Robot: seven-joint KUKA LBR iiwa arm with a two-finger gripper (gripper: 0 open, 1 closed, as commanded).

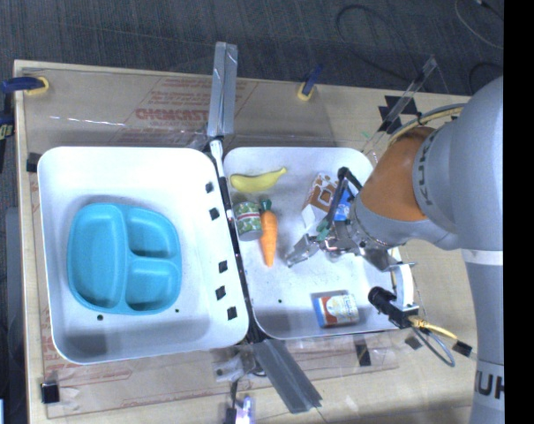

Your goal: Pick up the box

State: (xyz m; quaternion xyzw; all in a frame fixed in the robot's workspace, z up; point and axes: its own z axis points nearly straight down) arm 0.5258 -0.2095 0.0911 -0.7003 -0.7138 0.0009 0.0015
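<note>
We see the gripper [304, 247] low in the right bin [289, 323], its fingers parted and nothing between them. The box [320, 190] (brown, patterned, partly hidden by the wrist) lies at about one o'clock from it, near the bin's far wall. Its long axis we cannot tell, so we judge the reach must go up-right, away from the carrot [267, 237].

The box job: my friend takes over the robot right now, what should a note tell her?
Gripper: low in the right bin, fingers apart, nothing between them.
Box: lying flat near the bin's front edge, apart from the gripper.
Also in that bin: carrot, banana, small can. Blue tray in the left bin.
Done: nothing lifted yet.
Left: move over the box, grasp, lift.
</note>
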